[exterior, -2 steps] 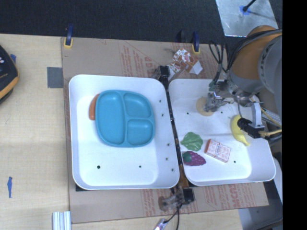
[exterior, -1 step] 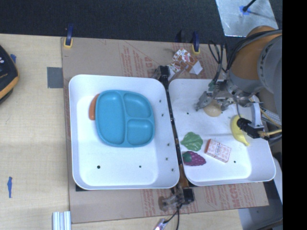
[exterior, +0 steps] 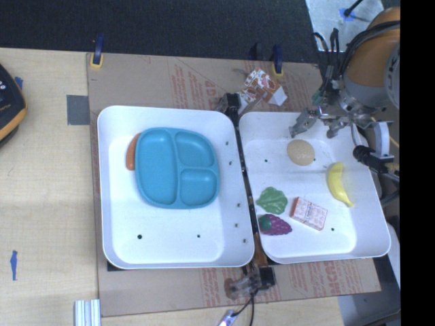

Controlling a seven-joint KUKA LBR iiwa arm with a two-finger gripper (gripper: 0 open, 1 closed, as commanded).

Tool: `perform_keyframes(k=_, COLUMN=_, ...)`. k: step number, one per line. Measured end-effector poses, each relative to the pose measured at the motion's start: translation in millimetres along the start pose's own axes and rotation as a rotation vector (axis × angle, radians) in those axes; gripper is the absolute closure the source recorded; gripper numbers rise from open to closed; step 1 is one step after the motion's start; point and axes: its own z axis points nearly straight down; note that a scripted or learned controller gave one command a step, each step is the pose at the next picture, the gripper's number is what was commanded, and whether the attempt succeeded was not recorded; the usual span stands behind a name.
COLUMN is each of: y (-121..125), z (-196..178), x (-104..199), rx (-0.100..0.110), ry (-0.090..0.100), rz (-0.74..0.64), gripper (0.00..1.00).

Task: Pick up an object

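Note:
My gripper [exterior: 318, 125] hangs over the far side of the right bin [exterior: 367, 246], its two fingers spread open with nothing between them. Just below it lies a beige round object [exterior: 300, 152]. A yellow banana [exterior: 338, 184] rests near the right wall. Toward the bin's front lie a green leafy piece [exterior: 272, 199], a purple grape bunch [exterior: 274, 225] and a small red-and-white box [exterior: 309, 213].
The left bin [exterior: 115, 236] holds a blue divided plate [exterior: 177, 166] with an orange object [exterior: 130, 152] tucked under its left edge. A crumpled wrapper [exterior: 261, 87] lies on the cardboard behind the bins. A yellow-black device [exterior: 8, 107] sits at the far left.

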Motion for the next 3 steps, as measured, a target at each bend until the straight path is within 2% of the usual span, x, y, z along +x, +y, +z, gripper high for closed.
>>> perform_keyframes(k=1, y=-6, z=4, x=23, rx=0.003, ry=0.0, rz=-0.001, gripper=0.0)
perform_keyframes(k=2, y=-17, z=47, x=13, rx=0.003, ry=-0.001, rz=-0.001, gripper=0.0)
perform_keyframes(k=3, y=0, z=34, x=-17, rx=0.001, ry=0.0, rz=0.001, gripper=0.0)
